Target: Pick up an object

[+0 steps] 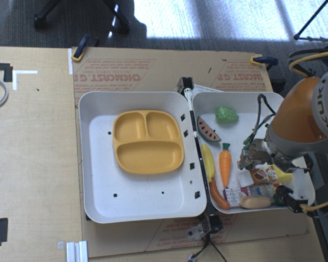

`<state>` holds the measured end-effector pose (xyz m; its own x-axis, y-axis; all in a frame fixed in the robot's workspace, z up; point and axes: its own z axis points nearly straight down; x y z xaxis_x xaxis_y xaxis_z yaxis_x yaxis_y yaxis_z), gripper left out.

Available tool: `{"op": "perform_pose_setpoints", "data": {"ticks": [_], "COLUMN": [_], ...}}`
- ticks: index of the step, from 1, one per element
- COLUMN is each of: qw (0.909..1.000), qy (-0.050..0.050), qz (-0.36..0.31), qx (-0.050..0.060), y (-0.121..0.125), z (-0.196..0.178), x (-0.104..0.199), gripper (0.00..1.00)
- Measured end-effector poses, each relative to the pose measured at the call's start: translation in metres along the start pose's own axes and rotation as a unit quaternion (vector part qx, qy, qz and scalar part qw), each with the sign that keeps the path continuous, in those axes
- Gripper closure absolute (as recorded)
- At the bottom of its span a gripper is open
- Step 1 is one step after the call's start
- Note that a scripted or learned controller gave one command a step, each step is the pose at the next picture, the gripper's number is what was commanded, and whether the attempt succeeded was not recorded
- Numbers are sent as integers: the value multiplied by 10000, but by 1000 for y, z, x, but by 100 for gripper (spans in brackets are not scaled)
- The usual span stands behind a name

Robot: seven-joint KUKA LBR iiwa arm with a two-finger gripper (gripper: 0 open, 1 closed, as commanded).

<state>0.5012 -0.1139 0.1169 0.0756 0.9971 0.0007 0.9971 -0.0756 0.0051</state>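
Cardboard [33, 162] covers the desk at the far left, bare apart from a few tape marks. Next comes the left bin [95, 162], which carries a yellow divided plate [148, 142] lying flat near its middle, three compartments all vacant. Past the shared wall, the right bin [238, 101] holds the candidates for the pick: a toy watermelon slice [209, 130] near the divider, a green leafy toy [227, 114] toward the far wall, a yellow banana-like piece [207, 160] along the divider with a red chilli-like piece [218, 196] below it, and an upright-lying toy carrot [224, 167] just beside them. Toward the near wall sit a small printed packet [241, 193] and a tan bread-like roll [255, 202], touching or nearly so. The gripper [255, 158] hangs over the right half of this bin, just right of the carrot and above a red-and-white packet [264, 173]; whether the jaws are open or closed I cannot tell, since dark hardware and cables blur together there, and nothing is visibly between them. At the far right the arm's orange band [298, 113] bulks over the bin's edge. By my reading the step in hand is the approach or descent, with no object lifted. The next move calls for settling on one item standing apart from its neighbours, centring over it and closing cleanly.
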Motion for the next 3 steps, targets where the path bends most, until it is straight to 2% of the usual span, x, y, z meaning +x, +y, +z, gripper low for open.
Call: {"op": "perform_pose_setpoints", "data": {"ticks": [1,2,3], "qw": [10000,10000,10000], "qy": [-1,-2,-2], "qz": [-4,8,5], "qx": [-3,-11,-9], "y": [0,1,1], "z": [0,-10,-10], "x": [0,0,0], "gripper": [0,100,0]}}
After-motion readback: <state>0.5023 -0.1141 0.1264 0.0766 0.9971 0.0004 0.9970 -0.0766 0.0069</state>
